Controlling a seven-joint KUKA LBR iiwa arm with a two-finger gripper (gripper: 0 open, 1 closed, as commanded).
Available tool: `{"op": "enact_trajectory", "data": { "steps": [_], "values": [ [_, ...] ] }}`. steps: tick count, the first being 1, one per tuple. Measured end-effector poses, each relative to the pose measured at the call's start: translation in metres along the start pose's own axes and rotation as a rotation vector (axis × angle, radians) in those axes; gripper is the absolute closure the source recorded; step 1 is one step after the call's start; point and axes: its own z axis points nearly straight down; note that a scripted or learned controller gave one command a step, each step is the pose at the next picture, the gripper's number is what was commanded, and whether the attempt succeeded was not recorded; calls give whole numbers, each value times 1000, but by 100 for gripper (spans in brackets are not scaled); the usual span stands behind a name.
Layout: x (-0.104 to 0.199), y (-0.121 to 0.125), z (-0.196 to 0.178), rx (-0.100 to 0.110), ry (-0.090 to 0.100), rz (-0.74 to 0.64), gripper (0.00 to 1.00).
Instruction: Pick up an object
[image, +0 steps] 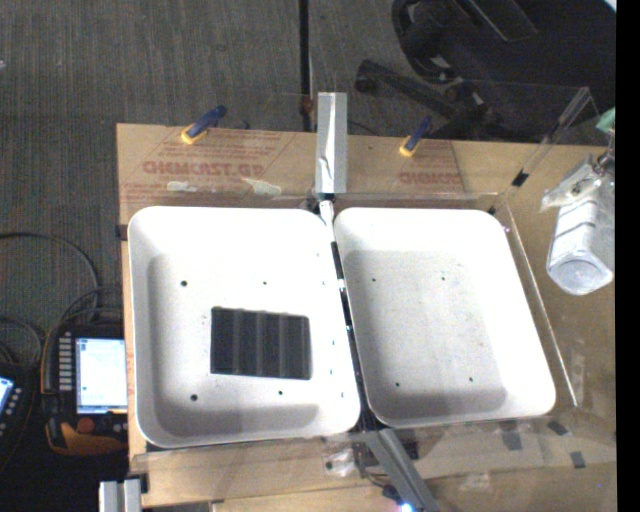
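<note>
A dark, flat, ribbed rectangular object (260, 343) lies in the left white bin (160, 250), a little left of that bin's middle. The right white bin (520, 300) sits beside it. My gripper (578, 262) hangs pale and blurred at the far right, outside the right bin's right rim and well away from the dark object.
The bins rest on a brown board (230, 165) with two yellow-blue clamps (203, 123) at its far edge. A metal bar (330, 150) stands between the bins at the back. A teach pendant (95, 375) lies on the floor to the left.
</note>
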Motion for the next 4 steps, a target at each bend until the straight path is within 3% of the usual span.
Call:
{"op": "enact_trajectory", "data": {
  "steps": [1, 2, 3, 4],
  "values": [
    [-18, 1, -13, 2, -1, 247, 0],
    [-29, -39, 26, 4, -2, 639, 0],
    [53, -67, 170, 6, -1, 749, 0],
    [53, -67, 163, 11, -3, 749, 100]
  ]
}}
